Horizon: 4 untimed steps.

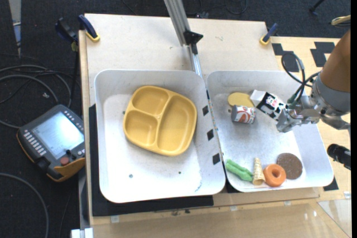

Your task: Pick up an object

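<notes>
Two shallow white bins are set side by side on the desk (139, 36). In the left bin (111, 175) a yellow divided plate (160, 120) is laid near the middle, with three compartments. In the right bin (312, 147) several small things are scattered. A yellow round piece (240, 99) is seen toward the far left of that bin, and a small can (244, 114) with red and white markings is laid on its side just in front of it, touching or nearly touching it. A white box (268, 103) with black and red print is found just to the right of the can. Along the near edge a green pod (239, 170), a pale cone (257, 171), an orange ring (275, 174) and a brown round disc (289, 165) are lined up from left to right, the ring and the disc being close together. The arm is reached in from the right, and the gripper (285, 121) is lowered into the right bin, right of the white box and the can and far of the brown disc. Whether the gripper is released or clenched cannot be told, and nothing is seen held by it. A yellow-edged handheld controller (53, 142) is placed on the floor to the left of the desk.
</notes>
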### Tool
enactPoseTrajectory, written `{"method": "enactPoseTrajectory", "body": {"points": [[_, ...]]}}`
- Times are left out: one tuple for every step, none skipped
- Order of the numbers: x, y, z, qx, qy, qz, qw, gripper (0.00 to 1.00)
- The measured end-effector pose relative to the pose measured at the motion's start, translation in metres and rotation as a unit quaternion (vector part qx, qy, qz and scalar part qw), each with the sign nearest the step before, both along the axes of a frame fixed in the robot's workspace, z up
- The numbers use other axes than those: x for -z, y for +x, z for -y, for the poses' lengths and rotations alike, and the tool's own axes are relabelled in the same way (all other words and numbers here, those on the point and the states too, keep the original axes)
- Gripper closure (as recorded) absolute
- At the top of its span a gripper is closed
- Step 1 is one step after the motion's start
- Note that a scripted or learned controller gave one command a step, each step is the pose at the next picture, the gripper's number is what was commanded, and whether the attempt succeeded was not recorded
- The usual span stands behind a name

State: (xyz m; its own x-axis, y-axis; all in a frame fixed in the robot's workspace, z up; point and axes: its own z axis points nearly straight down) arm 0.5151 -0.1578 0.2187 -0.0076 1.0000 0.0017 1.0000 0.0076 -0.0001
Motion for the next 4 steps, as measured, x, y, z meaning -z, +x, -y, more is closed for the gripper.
{"method": "enactPoseTrajectory", "body": {"points": [[0.001, 0.023, -0.052, 0.0, -0.0003, 0.001, 1.0, 1.0], [-0.009, 0.026, -0.11, -0.001, -0.0001, 0.001, 1.0, 1.0], [-0.005, 0.038, -0.154, 0.0, -0.0002, 0.0, 1.0, 1.0], [0.0, 0.046, -0.203, 0.0, -0.0001, 0.0, 1.0, 1.0]]}}
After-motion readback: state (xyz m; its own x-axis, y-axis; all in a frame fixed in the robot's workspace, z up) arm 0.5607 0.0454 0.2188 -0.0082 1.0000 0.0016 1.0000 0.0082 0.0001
